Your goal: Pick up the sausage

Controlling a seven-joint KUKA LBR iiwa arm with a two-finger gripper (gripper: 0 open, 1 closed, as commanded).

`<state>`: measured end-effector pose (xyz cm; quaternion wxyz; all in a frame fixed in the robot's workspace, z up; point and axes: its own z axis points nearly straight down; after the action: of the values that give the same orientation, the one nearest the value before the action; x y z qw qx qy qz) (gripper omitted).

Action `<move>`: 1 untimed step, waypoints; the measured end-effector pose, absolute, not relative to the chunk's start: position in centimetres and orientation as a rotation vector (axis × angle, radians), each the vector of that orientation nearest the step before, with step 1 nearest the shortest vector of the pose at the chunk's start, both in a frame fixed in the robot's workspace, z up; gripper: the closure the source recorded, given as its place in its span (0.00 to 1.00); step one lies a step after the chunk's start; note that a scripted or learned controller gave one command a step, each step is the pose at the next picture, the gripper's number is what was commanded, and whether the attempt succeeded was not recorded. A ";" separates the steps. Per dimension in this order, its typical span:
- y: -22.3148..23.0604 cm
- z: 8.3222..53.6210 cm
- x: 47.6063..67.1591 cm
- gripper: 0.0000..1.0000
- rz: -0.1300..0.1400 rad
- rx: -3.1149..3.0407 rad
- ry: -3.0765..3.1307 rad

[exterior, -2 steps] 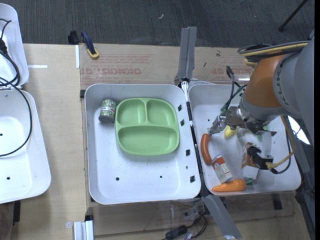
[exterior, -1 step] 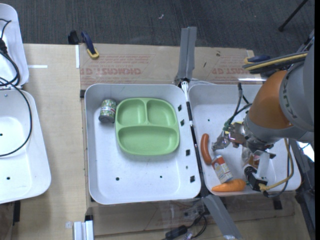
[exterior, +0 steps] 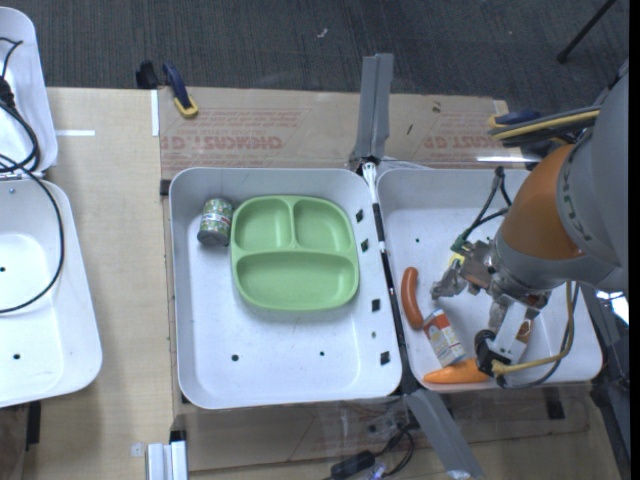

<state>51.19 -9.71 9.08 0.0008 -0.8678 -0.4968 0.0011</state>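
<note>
I see the sausage (exterior: pixel 411 298) lying in the right bin (exterior: pixel 430 208), close against that bin's left wall, with its long side running roughly along the wall. It rests flat on the white floor with nothing gripping it. The gripper (exterior: pixel 445 288) hangs low over the same bin, just to the right of the sausage's middle, with a thin strip of white floor between them. From this slant I cannot tell whether the gripper is spread or closed, as its tip is a small grey cluster against the arm. The grey arm (exterior: pixel 590 198), with its orange band (exterior: pixel 535 218), comes in from the right and covers that bin's right side. A small bottle (exterior: pixel 443 336) lies tilted just below the sausage's near end, close to it, though I cannot tell if they touch. A carrot (exterior: pixel 455 374) lies along the near wall of the right bin, just below the bottle. In the left bin (exterior: pixel 260 368) a green divided plate (exterior: pixel 295 253) sits flat towards the far side. A small can (exterior: pixel 214 221) stands just beside the plate's left edge. Both bins sit side by side on the table (exterior: pixel 110 148), and a blue and yellow clamp (exterior: pixel 178 88) grips the table's far edge.
</note>
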 end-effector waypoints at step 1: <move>-9.9 10.0 53.6 0.00 0.006 -2.804 -1.415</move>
<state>53.63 -9.91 9.95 0.0005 -0.8927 -0.4507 0.0018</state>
